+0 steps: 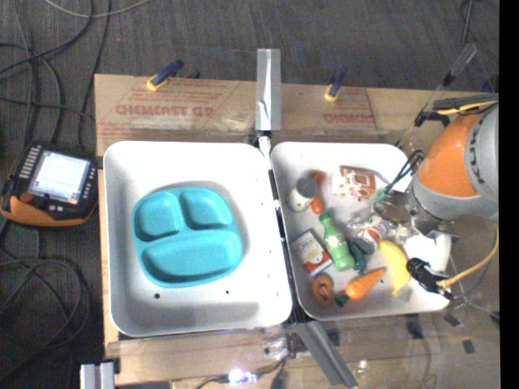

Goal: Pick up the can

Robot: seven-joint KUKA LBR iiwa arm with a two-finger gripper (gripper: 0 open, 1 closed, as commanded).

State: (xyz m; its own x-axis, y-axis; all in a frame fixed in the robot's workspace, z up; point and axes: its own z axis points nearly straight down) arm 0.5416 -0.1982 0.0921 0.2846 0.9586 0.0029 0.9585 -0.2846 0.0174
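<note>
The arm (pixel 462 168) is seen hanging over the right bin (pixel 284 217), the approach step judged in hand; its tool's state cannot be told, and lowering onto the can (pixel 370 235) is called for next.

the two bins (pixel 122 185) look like smooth matt white plastic; the blue divided plate (pixel 189 235) is glossy plastic; the board (pixel 203 108) behind is matt brown cardboard.
</note>
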